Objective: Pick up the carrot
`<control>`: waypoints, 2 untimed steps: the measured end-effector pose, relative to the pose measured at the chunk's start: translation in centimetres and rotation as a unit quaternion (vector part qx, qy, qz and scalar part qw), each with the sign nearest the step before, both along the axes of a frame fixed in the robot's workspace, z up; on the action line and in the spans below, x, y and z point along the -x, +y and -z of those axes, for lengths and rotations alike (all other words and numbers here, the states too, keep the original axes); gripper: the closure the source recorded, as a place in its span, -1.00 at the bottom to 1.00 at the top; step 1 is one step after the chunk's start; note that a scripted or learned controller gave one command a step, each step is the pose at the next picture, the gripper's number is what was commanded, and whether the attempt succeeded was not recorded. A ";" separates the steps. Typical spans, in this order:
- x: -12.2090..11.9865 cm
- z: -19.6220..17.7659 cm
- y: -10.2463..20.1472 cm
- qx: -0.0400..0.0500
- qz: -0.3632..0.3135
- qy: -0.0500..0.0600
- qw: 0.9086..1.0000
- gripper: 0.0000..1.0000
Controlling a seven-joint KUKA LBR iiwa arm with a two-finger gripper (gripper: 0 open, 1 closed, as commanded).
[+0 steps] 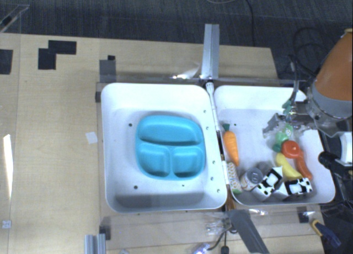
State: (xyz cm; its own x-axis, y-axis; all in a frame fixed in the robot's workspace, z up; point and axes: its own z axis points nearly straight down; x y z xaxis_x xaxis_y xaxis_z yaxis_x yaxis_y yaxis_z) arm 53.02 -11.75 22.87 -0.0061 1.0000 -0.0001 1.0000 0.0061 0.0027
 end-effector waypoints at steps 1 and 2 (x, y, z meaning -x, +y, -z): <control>0.7 1.8 6.2 -0.001 0.207 0.000 0.978 -1.00; 2.2 4.3 12.2 -0.001 -0.029 -0.001 1.000 -1.00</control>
